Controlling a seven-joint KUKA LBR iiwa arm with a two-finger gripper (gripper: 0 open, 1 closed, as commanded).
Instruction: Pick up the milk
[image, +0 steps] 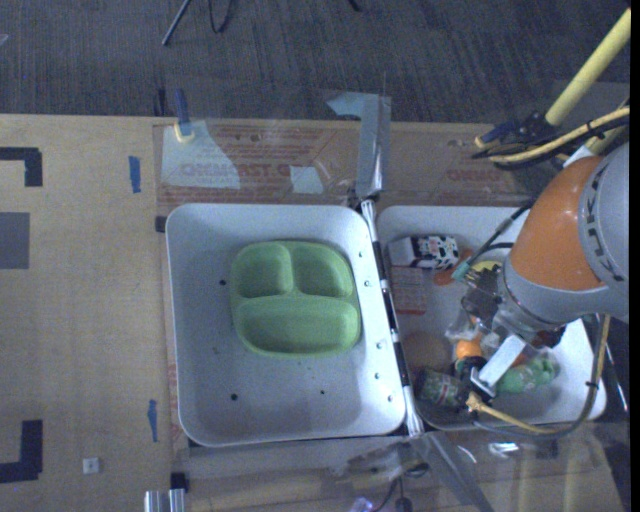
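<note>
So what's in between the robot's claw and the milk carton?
In the camera view, mostly bare white bin floor lies between the end effector and the milk. A flat reddish packet sits just left of that stretch.

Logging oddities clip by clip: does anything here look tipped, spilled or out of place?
The milk lies on its side at the right bin's far end, and a dark bottle lies flat near the front. No spill shows. The green tray sits level in the left bin.

Green divided tray (295, 298) in left bin (195, 330); milk carton (432, 250) and arm (570, 240) in right bin (580, 395)
</note>
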